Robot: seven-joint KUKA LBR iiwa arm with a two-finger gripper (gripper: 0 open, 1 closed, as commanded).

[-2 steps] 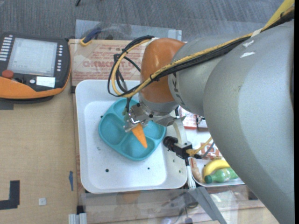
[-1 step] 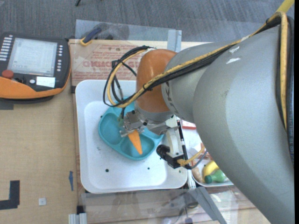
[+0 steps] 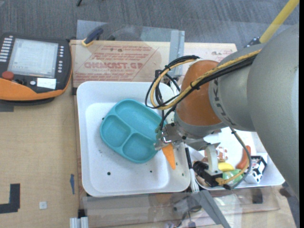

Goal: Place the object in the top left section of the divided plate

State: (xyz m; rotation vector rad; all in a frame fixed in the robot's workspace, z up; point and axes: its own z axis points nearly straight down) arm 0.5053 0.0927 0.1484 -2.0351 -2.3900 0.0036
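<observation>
Here, gripper point(image 3: 167, 144) low over left bin point(image 3: 90, 175), orange carrot point(image 3: 169, 156) just beneath, finger state impossible to tell, teal divided plate point(image 3: 130, 129) touching on the left.

Left of the claw point(image 3: 167, 144), the teal divided plate point(image 3: 129, 132) blocks the way; bare bin floor point(image 3: 123, 177) lies beyond it.
</observation>
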